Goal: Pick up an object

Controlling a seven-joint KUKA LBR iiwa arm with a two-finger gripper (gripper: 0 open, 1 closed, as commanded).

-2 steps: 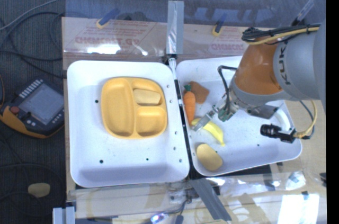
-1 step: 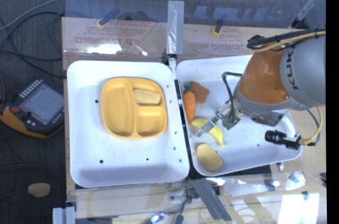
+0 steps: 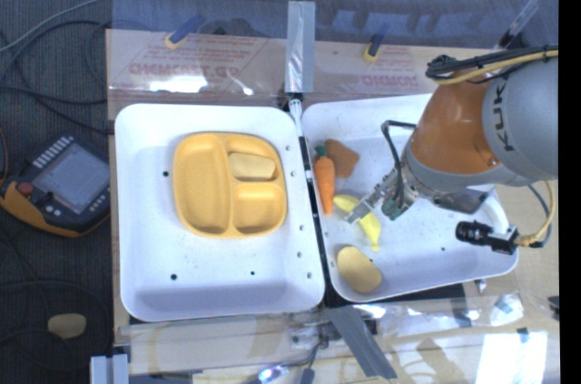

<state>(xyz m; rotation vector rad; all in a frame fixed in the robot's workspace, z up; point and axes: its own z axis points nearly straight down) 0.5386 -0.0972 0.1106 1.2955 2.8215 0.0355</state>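
Camera view: the gripper (image 3: 370,208) reaches low into the right bin (image 3: 436,260) over a yellow piece (image 3: 369,231) beside the carrot (image 3: 324,181), seemingly lining up a grasp; its opening can't be told.

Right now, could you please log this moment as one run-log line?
arm: over right bin | gripper: at yellow item | grasp: unconfirmed | left bin: yellow tray

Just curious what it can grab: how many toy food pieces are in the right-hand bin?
4: a carrot by the left wall, a brown piece beside it, a yellow piece at the gripper, a tan piece near the front. The arm may hide more.
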